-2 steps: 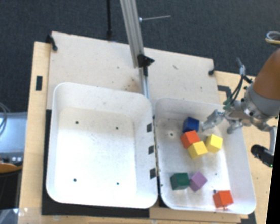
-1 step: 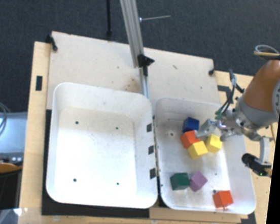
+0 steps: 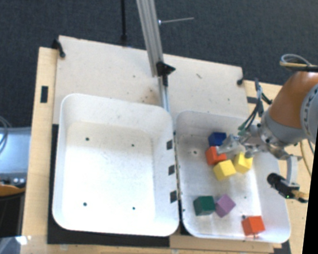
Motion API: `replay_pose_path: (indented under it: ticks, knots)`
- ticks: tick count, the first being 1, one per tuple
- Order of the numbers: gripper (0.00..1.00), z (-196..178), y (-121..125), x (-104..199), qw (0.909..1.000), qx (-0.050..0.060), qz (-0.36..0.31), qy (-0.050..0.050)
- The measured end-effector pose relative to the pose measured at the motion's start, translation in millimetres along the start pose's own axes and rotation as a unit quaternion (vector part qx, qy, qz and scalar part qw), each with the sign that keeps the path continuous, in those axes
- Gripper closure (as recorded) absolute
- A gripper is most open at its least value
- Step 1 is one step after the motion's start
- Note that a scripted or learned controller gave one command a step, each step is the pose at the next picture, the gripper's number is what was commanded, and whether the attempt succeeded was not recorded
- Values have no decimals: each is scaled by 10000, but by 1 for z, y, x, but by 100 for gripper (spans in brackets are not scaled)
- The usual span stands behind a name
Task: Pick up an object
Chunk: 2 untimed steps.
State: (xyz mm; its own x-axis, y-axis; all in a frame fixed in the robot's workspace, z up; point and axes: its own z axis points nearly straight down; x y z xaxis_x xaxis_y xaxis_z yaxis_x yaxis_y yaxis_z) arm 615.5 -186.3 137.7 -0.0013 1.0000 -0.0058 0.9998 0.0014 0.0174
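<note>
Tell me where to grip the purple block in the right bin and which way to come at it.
Take the purple block by two opposite flat sides, coming straight down from above. It sits turned at an angle, so rotate the hand to match its faces. The green block lies close on its left, so probably close across the pair of faces that keeps a finger out of that gap.
</note>
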Motion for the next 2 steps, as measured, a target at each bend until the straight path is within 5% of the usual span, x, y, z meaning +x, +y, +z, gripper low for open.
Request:
replay_pose_path:
  ticks: [1, 2]
  knots:
    - [100, -10, 1, -2, 10000, -21, 14, -8]
    - [100, -70, 2, -12, 10000, 50, 19, 12]
